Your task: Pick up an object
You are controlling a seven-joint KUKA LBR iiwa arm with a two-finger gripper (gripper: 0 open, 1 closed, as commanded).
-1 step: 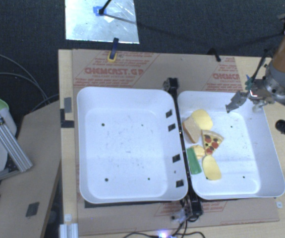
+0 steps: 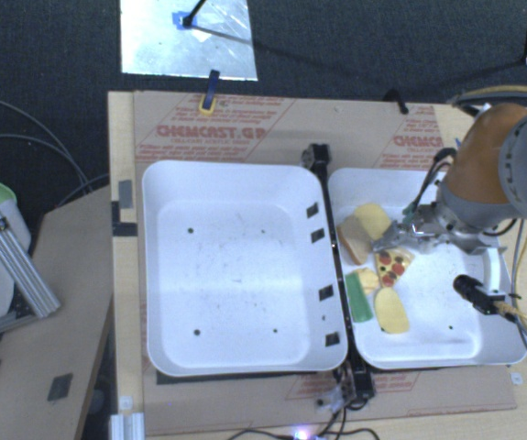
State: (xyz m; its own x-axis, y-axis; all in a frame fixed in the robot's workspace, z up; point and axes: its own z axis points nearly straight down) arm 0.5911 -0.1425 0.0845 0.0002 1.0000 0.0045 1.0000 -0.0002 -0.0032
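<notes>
Camera view shows the claw (image 2: 399,236) low beside the pizza slice (image 2: 392,264); its opening I cannot tell. Crowded neighbouring food could spoil the grab.

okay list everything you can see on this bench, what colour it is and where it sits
White bins: 2, white, side by side on the bench; left bin, right bin.
Bread-like pieces: 2, pale yellow and tan, upper left of the right bin.
Pizza slice toy: 1, yellow with red spots, middle of the right bin.
Green piece: 1, green, by the right bin's left wall.
Yellow oval piece: 1, yellow, below the pizza slice toy.
Cardboard sheet: 1, brown with red print, under both bins.
Arm: 1, grey with an orange band, over the right bin.
Gripper: 1, metal, above the pizza slice toy.
</notes>
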